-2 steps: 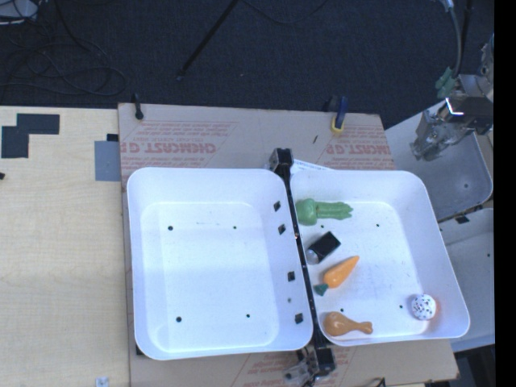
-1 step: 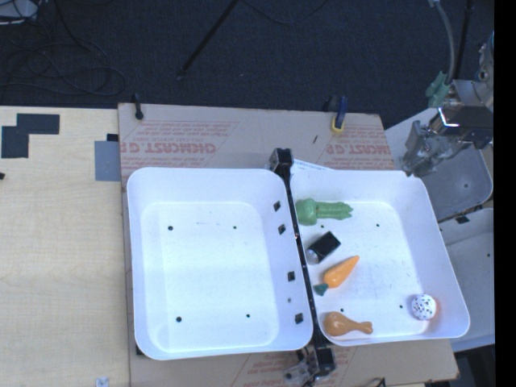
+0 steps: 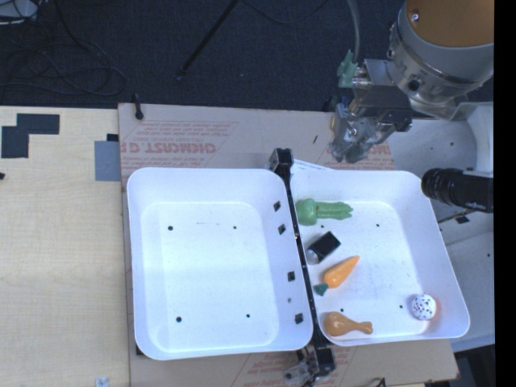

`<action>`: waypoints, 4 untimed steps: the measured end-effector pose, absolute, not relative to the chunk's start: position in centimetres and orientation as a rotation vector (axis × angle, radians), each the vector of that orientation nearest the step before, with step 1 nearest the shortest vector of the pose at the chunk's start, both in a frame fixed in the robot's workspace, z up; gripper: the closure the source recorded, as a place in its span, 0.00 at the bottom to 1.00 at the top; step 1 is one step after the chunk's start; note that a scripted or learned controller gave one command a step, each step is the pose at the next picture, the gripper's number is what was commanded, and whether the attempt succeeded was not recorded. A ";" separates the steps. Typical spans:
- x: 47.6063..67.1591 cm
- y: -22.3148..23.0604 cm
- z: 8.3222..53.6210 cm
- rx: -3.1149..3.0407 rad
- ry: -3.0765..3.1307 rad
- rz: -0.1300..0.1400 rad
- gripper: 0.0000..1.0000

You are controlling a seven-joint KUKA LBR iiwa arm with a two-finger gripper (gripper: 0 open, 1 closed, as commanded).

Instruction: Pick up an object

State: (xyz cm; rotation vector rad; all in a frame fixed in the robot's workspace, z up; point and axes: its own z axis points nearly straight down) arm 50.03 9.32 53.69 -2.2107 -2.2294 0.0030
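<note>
Overhead, we see two shallow white bins side by side on the bench, split by a black divider (image 3: 292, 240), our landmark throughout. Left of the divider lies the left bin (image 3: 145, 216). Just right of it, in the right bin (image 3: 439, 240), sit the candidates for picking: a green toy (image 3: 322, 211) near the divider's upper stretch, a small black block (image 3: 325, 244) below that, an orange carrot (image 3: 342, 271) lower again, and a tan gourd-shaped toy (image 3: 347, 324) near the divider's lower end. A white speckled ball (image 3: 422, 306) rests well apart from the divider, by the far corner. Above the divider's top end, beyond the bin rim, hangs the gripper (image 3: 352, 145), nothing visible between its fingers; whether they stand wide or narrow we cannot tell. Our judgement: the pick has not begun. The green toy lies nearest; a clean attempt would centre over its body, fingers across its narrow width, clear of the divider.
</note>
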 end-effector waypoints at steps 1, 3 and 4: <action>53.1 15.8 53.6 -2.213 -2.227 0.004 1.00; 49.7 22.1 53.7 -2.214 -2.224 0.009 1.00; 54.6 24.5 53.7 -2.216 -2.226 0.005 1.00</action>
